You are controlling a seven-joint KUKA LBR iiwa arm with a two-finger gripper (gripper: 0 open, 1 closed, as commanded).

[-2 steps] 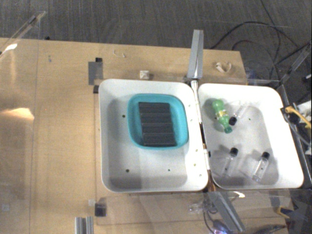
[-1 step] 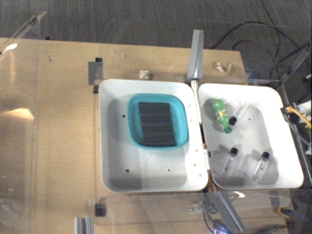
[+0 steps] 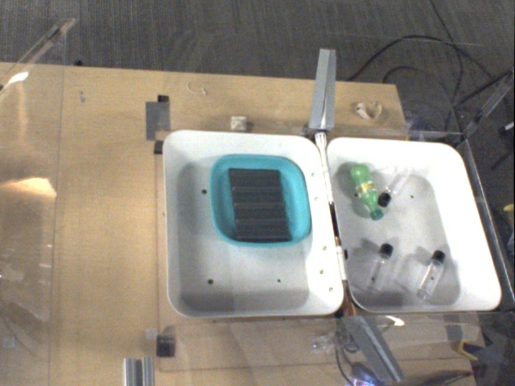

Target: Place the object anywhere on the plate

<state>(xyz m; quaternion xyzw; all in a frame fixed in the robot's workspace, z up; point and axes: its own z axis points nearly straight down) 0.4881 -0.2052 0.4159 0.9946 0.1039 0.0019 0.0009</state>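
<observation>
1. On worktop [image 3: 96,240], L bin [image 3: 185,288]: teal plate [image 3: 302,203] w/ dark ribbed block [image 3: 257,204] lying on it, roughly centred.
2. R bin [image 3: 475,240]: green bottle [image 3: 364,190] plus three clear vials w/ black caps [image 3: 391,191] [image 3: 381,261] [image 3: 431,270], loose, apart – prob. pick stock.
3. Task obj: judged the block, so placement looks done.
4. Labels/writing: none legible.
5. Hand: state can't tell.

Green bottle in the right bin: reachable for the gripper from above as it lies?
Probably yes. The green bottle lies uncovered in the right bin, though a clear vial lies close beside it.
</observation>
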